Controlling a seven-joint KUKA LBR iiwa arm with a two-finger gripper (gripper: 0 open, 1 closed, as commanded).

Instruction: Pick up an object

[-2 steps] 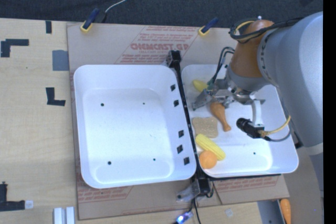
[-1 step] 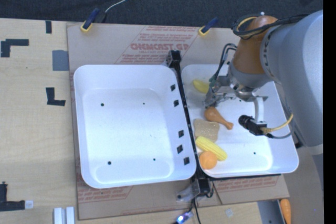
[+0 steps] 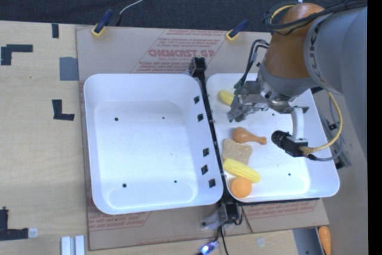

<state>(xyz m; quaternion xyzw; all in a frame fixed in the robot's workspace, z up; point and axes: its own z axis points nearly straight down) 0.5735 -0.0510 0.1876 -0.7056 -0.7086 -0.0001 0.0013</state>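
— Grey and orange, that arm (image 3: 310, 45) coming in from the right of the frame: where do its jaws (image 3: 240, 111) sit?

— Low over the upper left part of the right-hand shallow white plastic bin (image 3: 322, 182), just right of the divider between the two bins. Whether the jaws are apart or together I cannot tell; the wrist and dark metal parts hide them.

— Anything near them?

— A small yellow curved toy, perhaps a banana (image 3: 225, 97), lies just to the upper left of them, partly covered by the metal. Nothing can be seen clamped.

— And the rest of that bin?

— Below the jaws lies a tan plastic chicken drumstick (image 3: 248, 137), pointing right. Under it, a beige slice of toy bread (image 3: 237, 151), with a yellow ear of toy corn (image 3: 242, 171) overlapping its lower edge. A round orange toy fruit (image 3: 241, 188) touches the corn at the bin's lower left corner.

— The other bin?

— The left-hand shallow white bin (image 3: 95, 128) shows only small dark dots on its floor. Both bins rest on a brown cardboard sheet (image 3: 173, 51) on the pale wooden desk (image 3: 36, 146), with two yellow-and-blue clamps (image 3: 101, 23) at the sheet's top edge.
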